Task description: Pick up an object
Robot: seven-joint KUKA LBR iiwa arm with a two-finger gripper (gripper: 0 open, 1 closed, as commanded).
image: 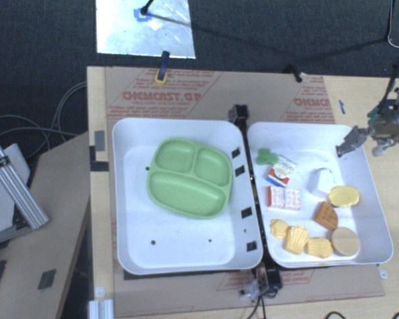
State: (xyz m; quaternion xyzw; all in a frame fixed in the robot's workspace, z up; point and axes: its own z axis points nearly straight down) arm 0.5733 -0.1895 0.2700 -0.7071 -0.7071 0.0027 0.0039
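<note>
While the hand (361, 145) hovers spread wide and empty over the right bin (376, 198), it should drop squarely onto the yellow disc (344, 195).

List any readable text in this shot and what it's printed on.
"CHEMCAST GP" in red, on the brown sheet under the bins, left of centre near its far edge.
"CHEMCAST" again, slanted and partly cut off, on the same sheet's far right corner.
More red print along the sheet's near edge: too blurred to read.
Red and white packets in the right bin: printing too small to read.
</note>
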